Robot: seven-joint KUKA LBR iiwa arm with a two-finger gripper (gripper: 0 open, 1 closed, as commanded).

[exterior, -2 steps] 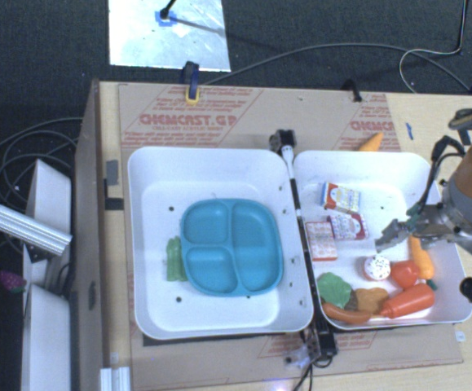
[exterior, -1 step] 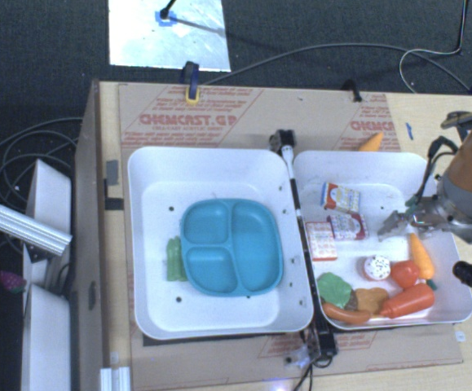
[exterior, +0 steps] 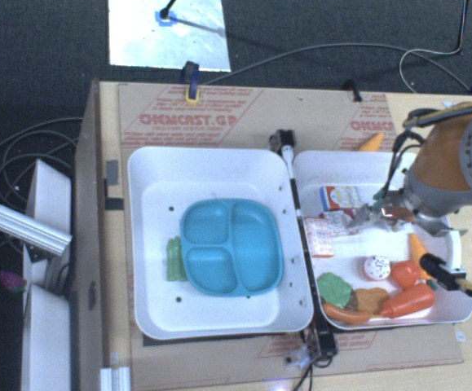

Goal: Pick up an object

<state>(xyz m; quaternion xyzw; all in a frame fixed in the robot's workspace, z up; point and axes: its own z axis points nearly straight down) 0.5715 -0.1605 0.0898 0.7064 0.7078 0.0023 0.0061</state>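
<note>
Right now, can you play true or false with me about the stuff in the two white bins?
1. The blue divided plastic plate lies in the left shallow white bin. True.
2. The white ball with speckles is in the left bin. False: it lies in the right shallow white bin.
3. A green flat piece sits beside the plate's left edge. True.
4. The grey arm with the orange band reaches over the left bin. False: it is over the right bin.
</note>
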